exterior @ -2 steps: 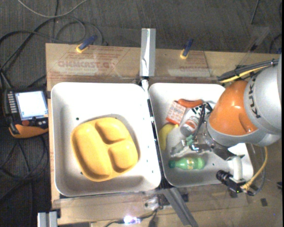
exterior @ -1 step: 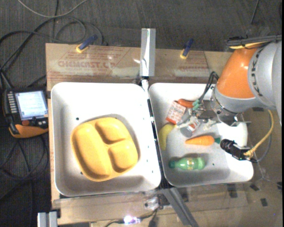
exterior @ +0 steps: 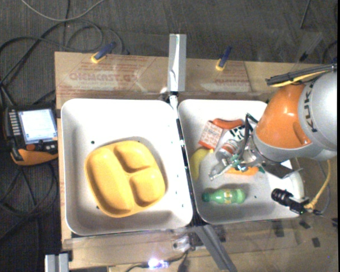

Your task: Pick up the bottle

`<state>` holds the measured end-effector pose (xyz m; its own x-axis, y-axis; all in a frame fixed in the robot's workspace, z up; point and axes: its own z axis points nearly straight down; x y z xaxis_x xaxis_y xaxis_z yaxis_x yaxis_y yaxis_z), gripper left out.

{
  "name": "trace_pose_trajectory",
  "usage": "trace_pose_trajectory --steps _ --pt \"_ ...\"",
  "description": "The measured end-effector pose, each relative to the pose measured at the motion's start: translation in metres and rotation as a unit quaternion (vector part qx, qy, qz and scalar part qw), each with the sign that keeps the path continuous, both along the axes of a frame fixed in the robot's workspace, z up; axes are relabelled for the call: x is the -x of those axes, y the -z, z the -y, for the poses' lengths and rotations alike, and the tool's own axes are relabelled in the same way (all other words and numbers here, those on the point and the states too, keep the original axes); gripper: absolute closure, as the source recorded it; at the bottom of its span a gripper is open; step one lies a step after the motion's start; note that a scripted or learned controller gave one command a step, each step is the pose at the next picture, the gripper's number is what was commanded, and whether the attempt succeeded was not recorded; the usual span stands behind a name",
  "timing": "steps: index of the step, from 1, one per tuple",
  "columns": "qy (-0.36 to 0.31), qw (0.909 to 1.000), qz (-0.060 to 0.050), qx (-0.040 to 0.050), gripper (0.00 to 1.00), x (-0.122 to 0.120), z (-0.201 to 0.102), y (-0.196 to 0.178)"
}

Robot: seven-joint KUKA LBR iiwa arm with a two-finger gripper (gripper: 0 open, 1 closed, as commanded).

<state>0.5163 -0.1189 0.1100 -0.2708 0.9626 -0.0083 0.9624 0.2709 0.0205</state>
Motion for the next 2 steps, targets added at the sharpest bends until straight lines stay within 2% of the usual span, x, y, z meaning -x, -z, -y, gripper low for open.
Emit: trace_pose_trajectory --steps 1,2 --pt "0.013 0.9998 -0.012 -0.0013 0.0 0.0328 -0.1062 -0.0728" --pt "0.013 0.9998 -0.013 -0.0013 0.0 0.0329 -0.1061 -0.0728"
